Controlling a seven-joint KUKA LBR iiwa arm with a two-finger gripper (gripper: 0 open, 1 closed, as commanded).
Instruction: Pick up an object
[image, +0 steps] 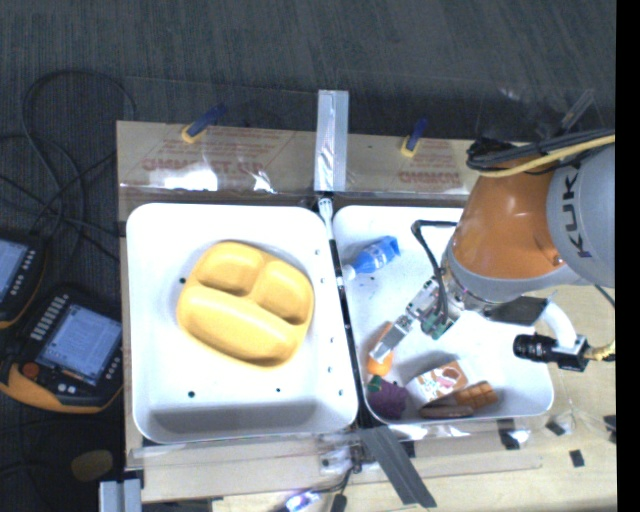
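Camera view looks down on the surface (240, 160), where we see two shallow white bins side by side. In the left bin (150, 400) lies a large yellow plate (246, 301) with three sections, a little above the middle of the bin floor.

The grey arm (585, 220) with its orange band (505, 228) comes in from the right and hangs over the right bin (490, 350). The claw (392, 335) points down and to the left, toward the lower left part of this bin. At its tip we see an orange piece, but we cannot tell if this belongs to the claw or is a separate thing, and we cannot tell if the claw is wide or narrow, or if it holds something.

In the right bin there are several small things that can be picked. A blue bottle (371, 254) lies near the upper left corner, well apart from the claw. Just below the tip of the claw is a purple object (390, 399), beside the left wall of the bin. To the right of it lies a small packet (438, 381) with a red and white print, and touching it is a brown object (465, 400) near the lower wall.

On the floor at the left of the surface lie two handheld control units with screens (62, 345) and some black cables (50, 180).
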